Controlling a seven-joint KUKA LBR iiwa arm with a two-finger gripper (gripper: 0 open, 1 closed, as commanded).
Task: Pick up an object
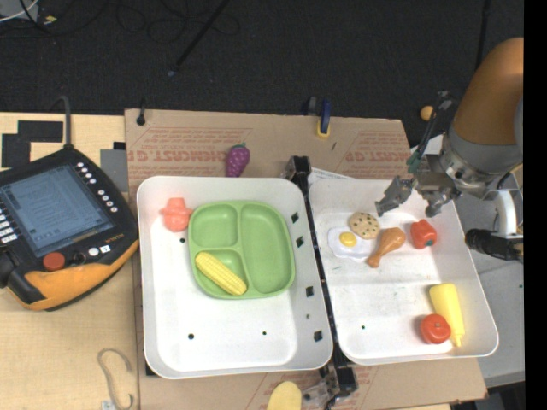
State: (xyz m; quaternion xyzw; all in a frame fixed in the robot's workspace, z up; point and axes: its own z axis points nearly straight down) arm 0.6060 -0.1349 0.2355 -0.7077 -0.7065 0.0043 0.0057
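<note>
Overhead, spread claw (416, 196) above chicken drumstick (386, 245); cardboard (359, 148) lettering mirrored, not readable.

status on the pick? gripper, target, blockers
Gripper open, over right bin's back edge, holding nothing. Closest items: cookie, drumstick, red pepper, all lying loose. Nothing blocking them.

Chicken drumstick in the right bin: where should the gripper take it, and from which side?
Probably from straight above, closing across the narrow bone end of the drumstick, toward its lower-left tip. It lies flat and slanted, its thick end up right near the red pepper, with the cookie and fried egg close on its left.
</note>
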